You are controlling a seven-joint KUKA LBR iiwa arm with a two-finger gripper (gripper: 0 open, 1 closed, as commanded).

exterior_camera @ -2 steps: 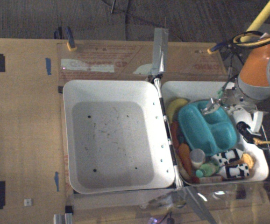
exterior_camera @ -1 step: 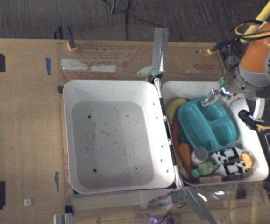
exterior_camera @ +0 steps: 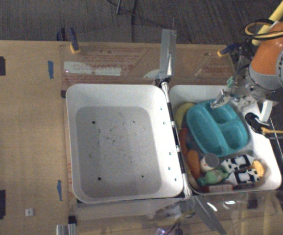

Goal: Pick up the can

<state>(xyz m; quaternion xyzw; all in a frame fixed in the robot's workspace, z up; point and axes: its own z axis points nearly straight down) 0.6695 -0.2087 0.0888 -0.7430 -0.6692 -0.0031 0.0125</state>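
The can [exterior_camera: 210, 161] is a small cylinder with a pale round top. It stands near the front of the right bin [exterior_camera: 273, 173], wedged between the teal divided tray [exterior_camera: 217, 129] and a black-and-white cow toy [exterior_camera: 239, 169]. My gripper [exterior_camera: 228, 98] hangs over the back edge of the right bin, by the teal tray's far corner. It is well behind the can and apart from it. Nothing shows between its fingers.
The right bin is crowded: a yellow object [exterior_camera: 182, 112] behind the tray, an orange carrot-like piece [exterior_camera: 194, 161] along the left wall, a green item [exterior_camera: 212, 176] at the front. The left bin [exterior_camera: 75, 131] lies beside it, across a metal divider [exterior_camera: 167, 58].
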